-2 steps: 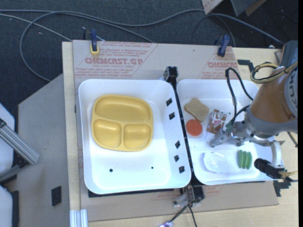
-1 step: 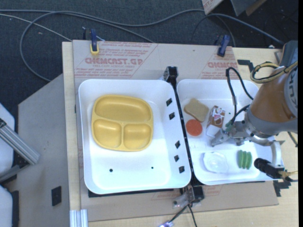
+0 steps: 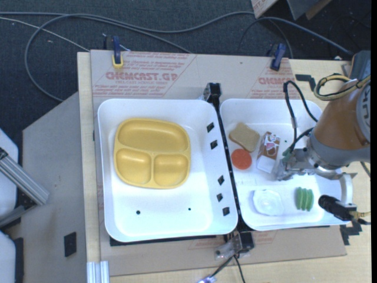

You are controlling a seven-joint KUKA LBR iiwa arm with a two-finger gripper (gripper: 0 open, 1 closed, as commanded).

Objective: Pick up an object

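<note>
Dark carpet with loose grey cables surrounds a plywood bench (image 3: 147, 78) printed with red lettering and held by two blue clamps (image 3: 117, 50) at its far edge. On it sit two shallow white bins side by side, and the black divider (image 3: 219, 140) where they meet serves as the landmark.

Left of the divider, the left bin (image 3: 159, 223) holds a yellow three-compartment plate (image 3: 152, 152), lying flat in the bin's far half, well apart from the divider.

Right of the divider, the right bin (image 3: 250, 106) holds several small things. Nearest the divider are a tan bread-like slice (image 3: 244, 136) and, just in front of it, a round orange-red disc (image 3: 241, 158). Further right lies a small red-and-white packet (image 3: 270, 147). Toward the near edge sit a clear round lid-like piece (image 3: 268, 201) and, beyond it, a green ridged object (image 3: 304, 198).

The grey arm with its orange band (image 3: 341, 122) reaches over the right bin's far-right side. Its gripper (image 3: 285, 168) points down just beside the packet, on the side away from the divider. How far the jaws stand apart cannot be told, and nothing is seen between them.
</note>
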